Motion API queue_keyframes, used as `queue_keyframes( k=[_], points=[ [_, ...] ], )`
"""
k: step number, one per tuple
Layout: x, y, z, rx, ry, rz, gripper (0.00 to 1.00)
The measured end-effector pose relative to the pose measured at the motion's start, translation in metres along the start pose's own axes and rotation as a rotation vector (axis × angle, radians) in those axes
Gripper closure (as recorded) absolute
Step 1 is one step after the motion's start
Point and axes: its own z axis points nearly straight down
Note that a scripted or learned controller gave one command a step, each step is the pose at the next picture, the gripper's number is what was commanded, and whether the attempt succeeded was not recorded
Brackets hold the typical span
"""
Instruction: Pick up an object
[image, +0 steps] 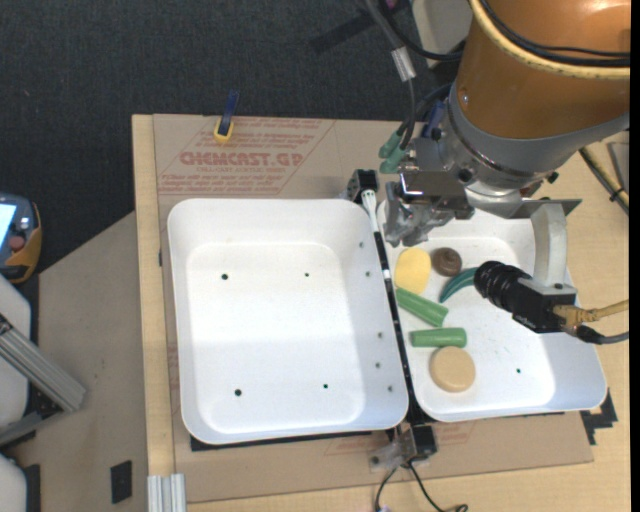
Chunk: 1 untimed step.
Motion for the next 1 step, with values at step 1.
queue_keyframes(
  k=[1],
  points=[
    [0.0342,0.0002,-0.0489,-0.002,0.001,-0.002,1.0]
  ],
)
